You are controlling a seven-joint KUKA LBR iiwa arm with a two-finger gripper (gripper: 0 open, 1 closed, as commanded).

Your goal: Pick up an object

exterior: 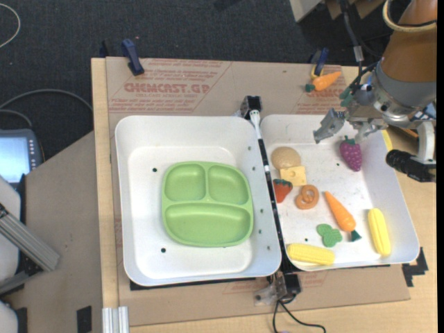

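From my station: the arm [409, 54] reaches in from the right, its hand [347, 127] hanging over the back of the right bin [402, 214]. One grey finger [327, 128] juts out to the left; I cannot tell from this angle whether the hand is open or closed. A purple grape bunch [352, 152] sits just below and beside the hand; whether it is touching or gripped, I cannot tell.

Right bin contents: tan bread roll [285, 157], cheese wedge [294, 175], strawberry [281, 189], orange ring-shaped piece [306, 198], carrot [340, 212], green broccoli-like piece [329, 235], a yellow corn cob [379, 231] near the right wall, and a second yellow piece [310, 254] along the front edge.

Left bin [132, 186] holds a green divided plate [206, 203].

A small orange carrot toy [323, 82] lies on the surface behind the right bin.
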